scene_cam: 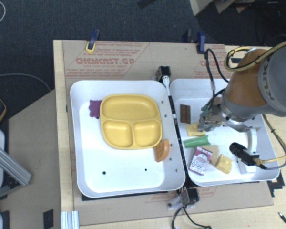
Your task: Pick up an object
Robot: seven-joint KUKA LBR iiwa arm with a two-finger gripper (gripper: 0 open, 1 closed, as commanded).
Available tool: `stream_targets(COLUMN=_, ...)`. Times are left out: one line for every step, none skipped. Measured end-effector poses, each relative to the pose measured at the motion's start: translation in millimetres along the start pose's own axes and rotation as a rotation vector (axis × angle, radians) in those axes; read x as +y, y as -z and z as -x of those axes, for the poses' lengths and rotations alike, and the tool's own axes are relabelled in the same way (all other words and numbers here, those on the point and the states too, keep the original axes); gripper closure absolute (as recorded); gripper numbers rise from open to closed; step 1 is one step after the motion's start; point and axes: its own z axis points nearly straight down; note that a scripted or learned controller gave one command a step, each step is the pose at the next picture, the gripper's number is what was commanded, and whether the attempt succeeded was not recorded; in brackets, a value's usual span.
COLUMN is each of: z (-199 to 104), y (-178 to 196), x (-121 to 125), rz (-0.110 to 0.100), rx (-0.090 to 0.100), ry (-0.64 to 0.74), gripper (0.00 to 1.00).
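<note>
My gripper (pixel 206 120) reaches down into the right bin (pixel 257 175) from the right, near its left-middle. Its tip is directly over a pale yellow piece (pixel 194 129) and partly hides it. I cannot tell whether it touches that piece. A brown rectangular block (pixel 185 112) lies just left of the gripper. A green stick-shaped object (pixel 195 140) lies right below the yellow piece. Nearer the front sit a pink-and-white packet (pixel 200 160) and a yellow cheese-like block (pixel 223 164).
The left bin (pixel 86 175) holds a yellow divided plate (pixel 131 119), a purple object (pixel 95 108) at the plate's left and an orange-brown piece (pixel 162 150) at its lower right. A black cable connector (pixel 239 151) hangs over the right bin. The grey arm (pixel 262 85) covers the bin's right side.
</note>
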Motion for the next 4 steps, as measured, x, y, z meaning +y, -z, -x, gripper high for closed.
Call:
stream_targets(z=3, y=45, x=-3, rz=-0.009, rx=-0.003, ry=0.002, gripper=1.0)
stream_targets(z=13, y=101, x=1, rz=-0.007, rx=-0.004, ry=0.002, gripper=1.0)
stream_targets(z=13, y=124, x=2, rz=-0.008, rx=-0.003, ry=0.003, gripper=1.0)
stream_targets(z=-39, y=114, x=-10, rz=-0.018, rx=0.002, ry=0.006, gripper=1.0)
